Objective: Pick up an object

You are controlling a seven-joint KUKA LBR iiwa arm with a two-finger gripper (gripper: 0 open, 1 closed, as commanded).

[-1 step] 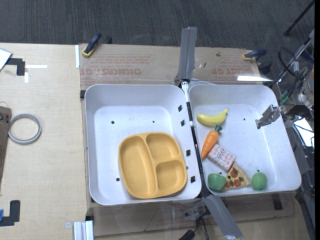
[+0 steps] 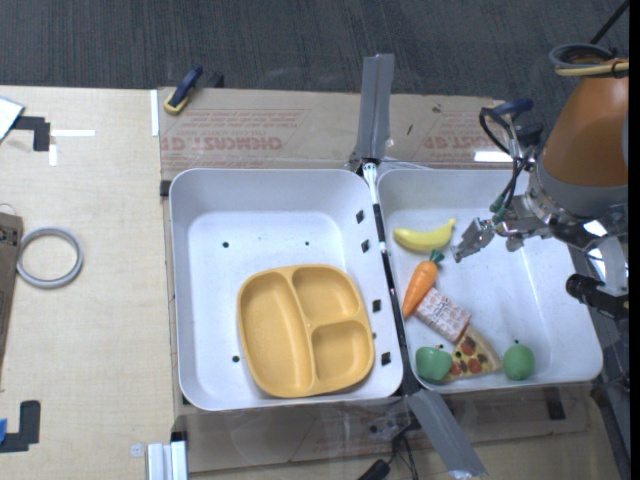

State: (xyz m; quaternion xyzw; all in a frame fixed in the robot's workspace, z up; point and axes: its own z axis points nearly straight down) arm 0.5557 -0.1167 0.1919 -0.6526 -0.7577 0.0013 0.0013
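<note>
1. the yellow divided plate (image 2: 303,328) lies in the left bin (image 2: 200,208), toward its front edge, well apart from the arm.
2. in the right bin (image 2: 560,298) the banana (image 2: 423,235) lies near the left wall, toward the back edge; it looks like a light, stiff, smooth plastic toy, likely slippery, so take it across its thick middle.
3. the carrot (image 2: 420,283) lies just in front of it, by the left wall.
4. the gripper (image 2: 470,240) hangs just right of the banana's tip, apart from it; whether the jaws stand apart or together i cannot tell.
</note>
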